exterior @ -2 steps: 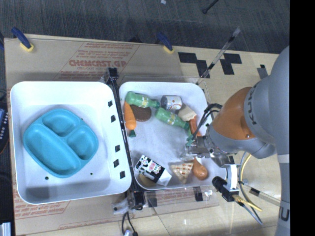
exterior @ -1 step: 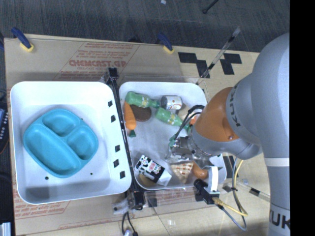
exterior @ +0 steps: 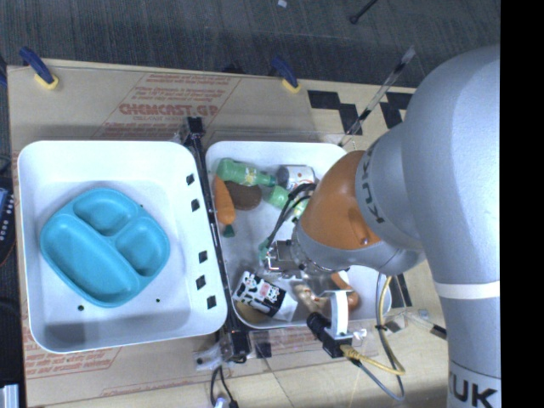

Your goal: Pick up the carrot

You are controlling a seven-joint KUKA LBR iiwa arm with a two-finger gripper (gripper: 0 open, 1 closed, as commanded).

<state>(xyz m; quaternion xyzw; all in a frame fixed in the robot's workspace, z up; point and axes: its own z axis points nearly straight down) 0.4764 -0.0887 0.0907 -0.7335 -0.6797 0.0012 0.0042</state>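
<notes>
Camera view: carrot (exterior: 223, 202) lying ungrasped at right bin's (exterior: 255, 153) left wall, tool (exterior: 280, 260) nearby, grip state indeterminable; pick-up outstanding.

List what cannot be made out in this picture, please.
1. The gripper: the arm's wrist covers it in the camera view, so its fingers' state cannot be told.
2. The right bin: the arm hides much of its floor.
3. The carrot: its lower end is too small to show what it touches.
4. The black-and-white object: its print is too blurred to read.
</notes>
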